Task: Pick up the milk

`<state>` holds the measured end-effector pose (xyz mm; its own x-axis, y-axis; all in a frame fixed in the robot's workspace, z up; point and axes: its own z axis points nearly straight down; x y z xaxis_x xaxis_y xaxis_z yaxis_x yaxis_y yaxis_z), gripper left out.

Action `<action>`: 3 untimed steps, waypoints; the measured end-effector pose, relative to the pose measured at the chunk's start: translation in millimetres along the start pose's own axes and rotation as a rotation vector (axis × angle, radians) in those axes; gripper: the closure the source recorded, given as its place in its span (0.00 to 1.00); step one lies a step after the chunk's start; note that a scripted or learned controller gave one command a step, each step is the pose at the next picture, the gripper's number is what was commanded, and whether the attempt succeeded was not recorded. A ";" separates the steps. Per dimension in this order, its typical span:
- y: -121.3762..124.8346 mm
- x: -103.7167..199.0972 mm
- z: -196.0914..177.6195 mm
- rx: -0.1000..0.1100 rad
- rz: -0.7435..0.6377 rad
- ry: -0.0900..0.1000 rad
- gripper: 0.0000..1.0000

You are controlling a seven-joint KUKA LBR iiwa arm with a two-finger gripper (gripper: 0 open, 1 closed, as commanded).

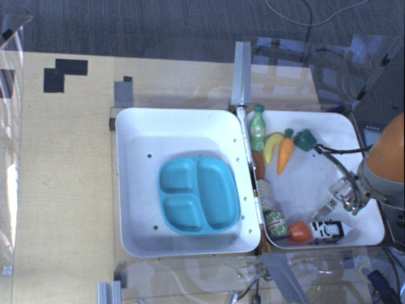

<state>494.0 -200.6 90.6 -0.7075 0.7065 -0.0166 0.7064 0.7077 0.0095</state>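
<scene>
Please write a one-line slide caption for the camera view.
Gripper poised above the milk in the right bin; blue tray in the left bin.

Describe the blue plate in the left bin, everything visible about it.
The blue plate is a light blue divided tray, plastic by its look, with rounded corners and three sunken compartments: two smaller ones stacked on its left side and one long one on its right. It lies flat, slightly rotated, near the middle of the left bin, toward the bin's right and near walls. Its compartments hold nothing. It rests on the bin floor alone; no other item touches it.
</scene>
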 end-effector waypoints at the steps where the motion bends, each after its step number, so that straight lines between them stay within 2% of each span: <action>1: 33.0 -40.6 1.7 0.001 -0.258 0.005 0.00; 2: 93.9 -99.2 2.6 0.000 -0.410 0.005 0.00; 3: 26.7 -34.9 -45.3 0.002 -0.460 0.009 0.00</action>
<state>536.7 -206.0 136.7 -0.9479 0.3186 -0.0100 0.3186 0.9479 0.0009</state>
